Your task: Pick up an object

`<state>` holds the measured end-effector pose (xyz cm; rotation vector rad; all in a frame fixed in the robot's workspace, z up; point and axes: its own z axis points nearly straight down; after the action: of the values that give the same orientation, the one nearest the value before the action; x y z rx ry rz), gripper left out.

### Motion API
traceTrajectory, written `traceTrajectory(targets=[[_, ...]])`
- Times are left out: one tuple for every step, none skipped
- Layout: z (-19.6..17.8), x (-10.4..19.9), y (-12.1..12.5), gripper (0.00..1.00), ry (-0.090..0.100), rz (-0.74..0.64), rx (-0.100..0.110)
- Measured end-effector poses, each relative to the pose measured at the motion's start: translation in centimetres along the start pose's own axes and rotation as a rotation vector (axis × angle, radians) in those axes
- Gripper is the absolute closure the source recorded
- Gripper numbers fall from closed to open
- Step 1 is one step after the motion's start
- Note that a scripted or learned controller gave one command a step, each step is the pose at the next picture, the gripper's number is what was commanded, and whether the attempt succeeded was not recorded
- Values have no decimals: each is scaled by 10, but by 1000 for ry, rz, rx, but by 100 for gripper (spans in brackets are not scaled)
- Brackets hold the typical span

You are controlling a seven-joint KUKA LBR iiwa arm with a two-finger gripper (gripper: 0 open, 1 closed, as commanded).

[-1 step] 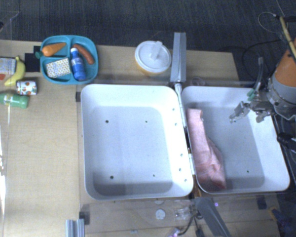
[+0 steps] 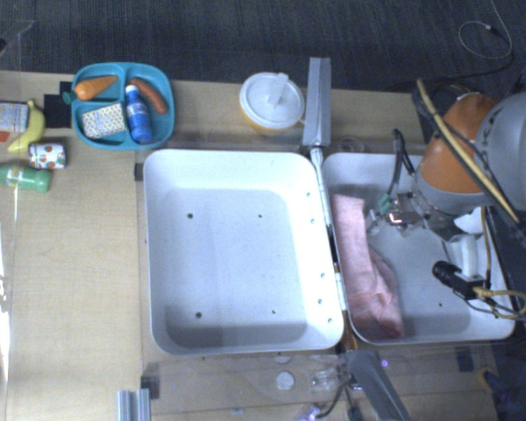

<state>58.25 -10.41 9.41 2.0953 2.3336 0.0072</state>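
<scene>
A pink folded cloth (image 2: pixel 366 266) lies along the left wall of the right bin (image 2: pixel 438 318), reaching from its upper left corner down to its lower left corner. My gripper (image 2: pixel 391 212) hangs low over the upper middle of that bin, just right of the cloth's upper end and close to it. The grey arm with its orange band (image 2: pixel 451 160) comes in from the right above it. Nothing visible sits in the gripper.
The left bin (image 2: pixel 158 261) stands beside the right one. Behind the bins are a white lidded cup (image 2: pixel 272 102) and a blue divided plate (image 2: pixel 123 105) of toy food. A banana (image 2: pixel 31 127), a small can (image 2: pixel 46 155) and a green bottle (image 2: pixel 17 177) lie far left.
</scene>
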Motion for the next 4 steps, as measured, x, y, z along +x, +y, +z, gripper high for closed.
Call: traceTrajectory(targets=[[-28,-58,30,0,-1,-65,2],[7,11,56,0,-1,-181,-3],[-123,-3,20,0,-1,-16,1],[-2,9,-28,0,-1,-15,-1]])
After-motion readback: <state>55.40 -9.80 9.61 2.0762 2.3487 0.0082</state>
